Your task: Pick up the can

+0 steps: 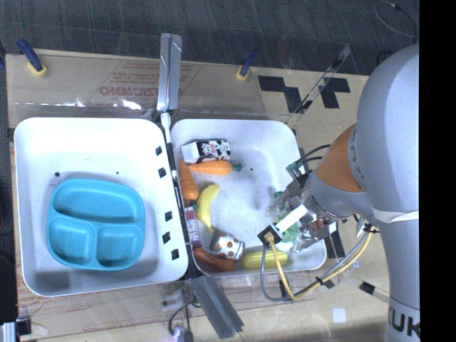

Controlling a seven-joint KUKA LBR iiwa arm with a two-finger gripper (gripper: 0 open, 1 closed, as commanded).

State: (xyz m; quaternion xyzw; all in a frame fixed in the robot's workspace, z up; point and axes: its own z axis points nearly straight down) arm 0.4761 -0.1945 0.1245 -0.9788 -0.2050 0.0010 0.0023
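The can [226,246], small and white with red marks, lies on its side near the front edge of the right bin [249,130]. It rests between a banana [206,204] and a dark red sausage-shaped item [211,260]. My gripper [286,221] is low over the right side of that bin, to the right of the can and apart from it. A yellow item [263,259] lies just below the gripper.
A cow-patterned carton [206,149] and a carrot [211,168] lie at the back of the right bin, with another orange piece [187,181] by the left wall. A green object [278,197] sits by the gripper. The left bin [43,141] holds a blue divided tray [96,223].
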